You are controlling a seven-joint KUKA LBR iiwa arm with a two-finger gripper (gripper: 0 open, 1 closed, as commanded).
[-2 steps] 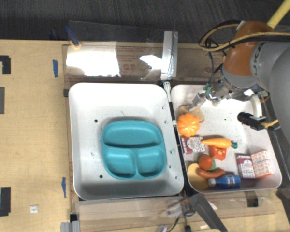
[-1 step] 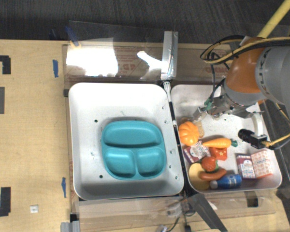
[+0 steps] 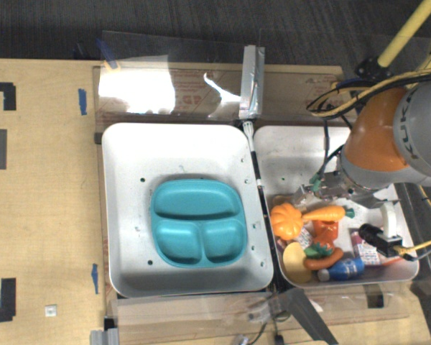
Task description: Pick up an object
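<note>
Right bin: carrot lying crosswise.

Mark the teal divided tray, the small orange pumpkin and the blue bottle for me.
teal divided tray (image 3: pixel 197 220): camera view, on the ridge between its compartments.
small orange pumpkin (image 3: pixel 286 221): camera view, middle of its ribbed body.
blue bottle (image 3: pixel 345 269): camera view, middle of its side.
</note>
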